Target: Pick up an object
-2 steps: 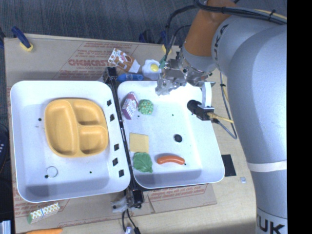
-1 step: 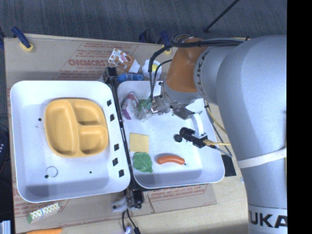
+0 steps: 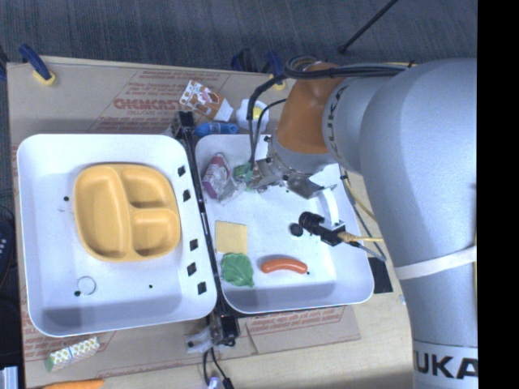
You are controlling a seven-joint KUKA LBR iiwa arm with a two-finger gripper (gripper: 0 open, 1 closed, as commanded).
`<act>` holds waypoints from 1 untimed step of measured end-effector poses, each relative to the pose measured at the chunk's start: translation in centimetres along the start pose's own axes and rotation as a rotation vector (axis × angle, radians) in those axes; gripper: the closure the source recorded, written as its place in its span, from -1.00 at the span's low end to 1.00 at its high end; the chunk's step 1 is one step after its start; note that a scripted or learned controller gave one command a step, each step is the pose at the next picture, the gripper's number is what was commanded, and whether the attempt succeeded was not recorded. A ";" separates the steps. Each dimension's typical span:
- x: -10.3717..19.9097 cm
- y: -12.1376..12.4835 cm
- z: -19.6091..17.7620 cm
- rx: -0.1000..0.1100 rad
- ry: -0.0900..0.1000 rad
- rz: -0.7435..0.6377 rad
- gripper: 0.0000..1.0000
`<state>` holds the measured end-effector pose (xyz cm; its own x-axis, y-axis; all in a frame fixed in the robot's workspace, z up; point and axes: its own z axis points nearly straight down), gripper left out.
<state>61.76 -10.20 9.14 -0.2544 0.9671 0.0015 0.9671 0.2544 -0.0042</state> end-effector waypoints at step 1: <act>1.2 -8.1 -1.3 0.000 0.001 0.086 -1.00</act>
<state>53.60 -11.12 10.47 -0.1703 0.9854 0.0019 0.9854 0.1703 -0.0045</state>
